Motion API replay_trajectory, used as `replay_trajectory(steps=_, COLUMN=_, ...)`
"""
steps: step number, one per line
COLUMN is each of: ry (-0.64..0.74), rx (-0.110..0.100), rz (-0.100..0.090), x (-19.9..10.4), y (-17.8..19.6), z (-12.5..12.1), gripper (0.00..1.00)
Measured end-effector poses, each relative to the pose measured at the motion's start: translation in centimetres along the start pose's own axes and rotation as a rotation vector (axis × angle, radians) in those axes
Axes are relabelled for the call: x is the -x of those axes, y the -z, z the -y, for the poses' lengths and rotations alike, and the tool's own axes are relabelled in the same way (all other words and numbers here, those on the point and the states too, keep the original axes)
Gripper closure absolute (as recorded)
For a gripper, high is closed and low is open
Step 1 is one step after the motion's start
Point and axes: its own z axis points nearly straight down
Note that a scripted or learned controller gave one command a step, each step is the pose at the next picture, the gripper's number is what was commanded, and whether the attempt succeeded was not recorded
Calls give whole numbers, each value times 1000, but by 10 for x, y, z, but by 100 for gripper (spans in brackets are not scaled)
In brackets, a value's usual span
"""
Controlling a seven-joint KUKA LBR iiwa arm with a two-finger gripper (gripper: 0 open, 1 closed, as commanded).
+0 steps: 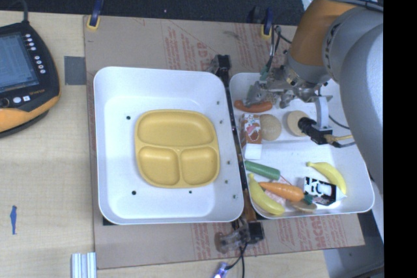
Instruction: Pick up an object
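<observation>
My gripper (268,93) hangs low over the back left corner of the right bin (355,208), just above a red-orange sausage-like piece (253,105). Whether anything sits between its fingers is hidden by the wrist. Further in the right bin lie a red and white packet (251,129), a tan bun (270,127), a round beige piece (298,123), a green cucumber (262,170), a carrot (282,191), two bananas (328,176) (264,199) and a black and white item (320,191).
The left bin (111,159) holds a yellow divided plate (176,147). A teach pendant (23,75) lies at the bench's left edge. Clamps (95,12) (266,20) sit along the back of the cardboard. The grey arm (352,68) covers the right bin's back right part.
</observation>
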Motion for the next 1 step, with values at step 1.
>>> replay_trajectory(steps=1, ry=1, rx=0, rz=-1, x=1, y=0, z=0, gripper=0)
